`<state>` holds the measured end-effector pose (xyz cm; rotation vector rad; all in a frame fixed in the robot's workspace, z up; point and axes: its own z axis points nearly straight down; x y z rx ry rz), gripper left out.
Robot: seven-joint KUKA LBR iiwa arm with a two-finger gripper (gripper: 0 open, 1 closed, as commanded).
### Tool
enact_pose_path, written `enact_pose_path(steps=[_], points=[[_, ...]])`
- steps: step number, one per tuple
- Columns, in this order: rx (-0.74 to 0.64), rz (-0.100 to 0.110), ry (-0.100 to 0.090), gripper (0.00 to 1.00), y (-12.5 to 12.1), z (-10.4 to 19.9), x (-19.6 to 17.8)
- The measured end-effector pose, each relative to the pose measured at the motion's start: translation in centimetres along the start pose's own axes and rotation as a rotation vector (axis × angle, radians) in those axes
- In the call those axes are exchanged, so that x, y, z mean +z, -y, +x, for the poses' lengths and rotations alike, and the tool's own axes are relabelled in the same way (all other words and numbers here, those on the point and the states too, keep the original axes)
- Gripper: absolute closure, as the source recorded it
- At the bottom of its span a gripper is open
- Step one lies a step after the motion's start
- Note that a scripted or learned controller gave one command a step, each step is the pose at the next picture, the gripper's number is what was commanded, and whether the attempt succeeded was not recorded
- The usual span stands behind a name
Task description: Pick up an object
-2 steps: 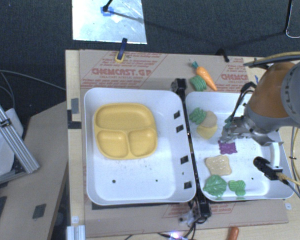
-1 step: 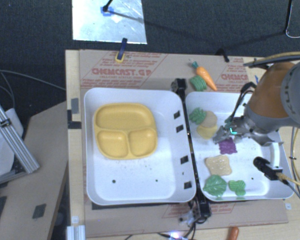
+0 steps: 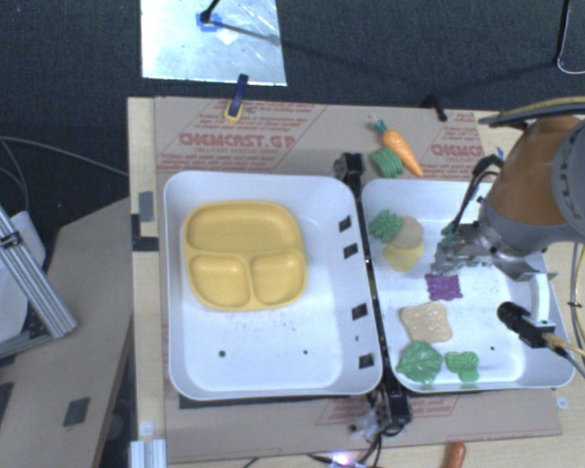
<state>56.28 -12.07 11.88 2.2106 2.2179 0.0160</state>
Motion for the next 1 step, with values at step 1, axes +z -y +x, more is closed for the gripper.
enact_pose_path(steps=[1], points=[[0.0, 0.001, 0.0, 0.0, 0.02, 0.01, 0.04]])
